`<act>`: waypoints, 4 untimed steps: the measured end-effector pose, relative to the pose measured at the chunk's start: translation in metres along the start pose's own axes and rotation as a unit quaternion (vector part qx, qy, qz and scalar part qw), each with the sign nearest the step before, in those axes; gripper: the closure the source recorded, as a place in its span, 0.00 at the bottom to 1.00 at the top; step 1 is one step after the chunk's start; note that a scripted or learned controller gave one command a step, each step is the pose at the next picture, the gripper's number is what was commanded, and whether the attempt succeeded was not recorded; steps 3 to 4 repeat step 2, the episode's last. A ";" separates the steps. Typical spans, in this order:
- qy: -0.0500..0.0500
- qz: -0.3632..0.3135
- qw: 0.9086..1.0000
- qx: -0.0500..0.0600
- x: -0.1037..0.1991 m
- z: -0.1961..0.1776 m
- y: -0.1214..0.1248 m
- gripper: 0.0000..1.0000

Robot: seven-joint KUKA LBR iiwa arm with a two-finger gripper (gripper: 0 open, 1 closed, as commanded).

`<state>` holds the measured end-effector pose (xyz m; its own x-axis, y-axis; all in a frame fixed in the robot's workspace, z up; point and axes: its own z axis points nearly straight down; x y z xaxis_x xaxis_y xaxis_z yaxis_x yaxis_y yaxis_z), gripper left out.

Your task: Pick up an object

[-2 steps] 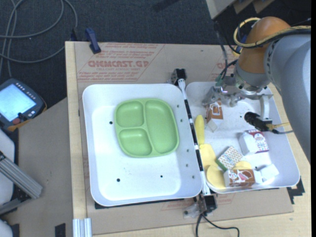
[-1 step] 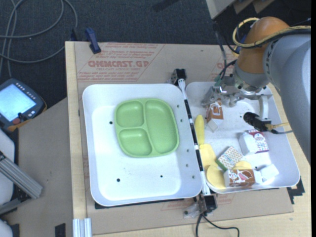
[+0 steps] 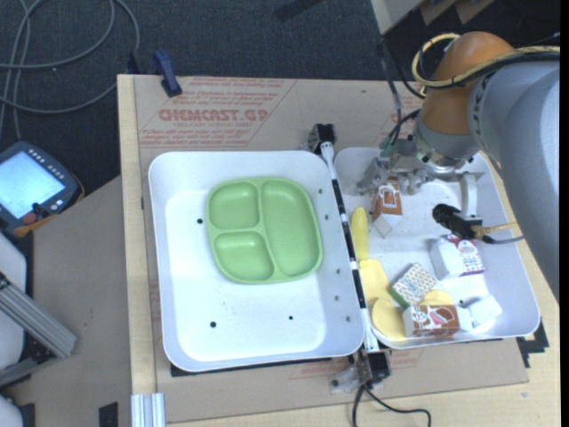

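Brown carton (image 3: 387, 203), small and standing near the far left corner of the right bin (image 3: 520, 314), looks to me like the thing being gone for, as it sits just below the gripper (image 3: 397, 178), close enough that they may be touching. From where I stand, the grey arm (image 3: 520, 105) reaches in from the right and bends down over that corner. I cannot tell whether the gripper is wide or closed, nor whether it has the carton, so I would call this the approach or the moment of the grasp, with nothing lifted yet. The next move, I'd judge, calls for a firm close on the carton and a straight lift clear of the bin wall beside it. The left bin (image 3: 187, 314) holds a green divided plate (image 3: 264, 229) and sits well apart from the work. Under both bins lies a cardboard sheet (image 3: 222, 114) with red print that reads roughly "CHEMCAST GP"; the smaller lines beneath it are too fine to read. Nearer me in the right bin are a white carton (image 3: 458, 258) with coloured print, a red-and-brown carton (image 3: 433, 318), a checkered packet (image 3: 413, 283) and a long yellow piece (image 3: 358, 229) along the left wall. None of their labels can be made out.
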<state>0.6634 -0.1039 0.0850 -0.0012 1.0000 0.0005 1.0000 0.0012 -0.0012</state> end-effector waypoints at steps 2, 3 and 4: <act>0.000 0.000 1.000 0.000 0.049 -0.100 -0.074 1.00; 0.000 0.000 1.000 0.000 0.049 -0.100 -0.074 1.00; 0.000 0.000 1.000 0.000 0.049 -0.100 -0.074 1.00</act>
